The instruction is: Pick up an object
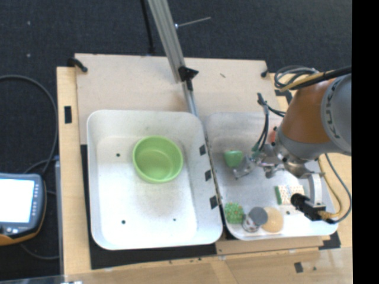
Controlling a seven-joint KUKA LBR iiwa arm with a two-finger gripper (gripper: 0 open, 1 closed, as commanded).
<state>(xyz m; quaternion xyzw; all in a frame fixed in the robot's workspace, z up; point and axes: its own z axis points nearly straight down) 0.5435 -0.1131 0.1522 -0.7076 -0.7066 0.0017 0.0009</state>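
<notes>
My gripper [244, 169] hangs low over the left part of the right bin [237, 126], reaching in from the right under the grey and orange arm [308, 120]. A small green cup-like object [233, 157] lies just up and left of the gripper tip, very close to it or touching. Along the bin's near edge sit a green textured ball [234, 212], a grey round piece [256, 216] and a tan round piece [274, 219]. A small patterned item [288, 193] lies to the right, partly under the arm.
The left bin [106, 218] holds a light green bowl [157, 158] near its middle. A slanted metal pole [169, 37] rises behind the bins. Cables [331, 209] trail at the arm's right, and a tablet [18, 203] sits at far left.
</notes>
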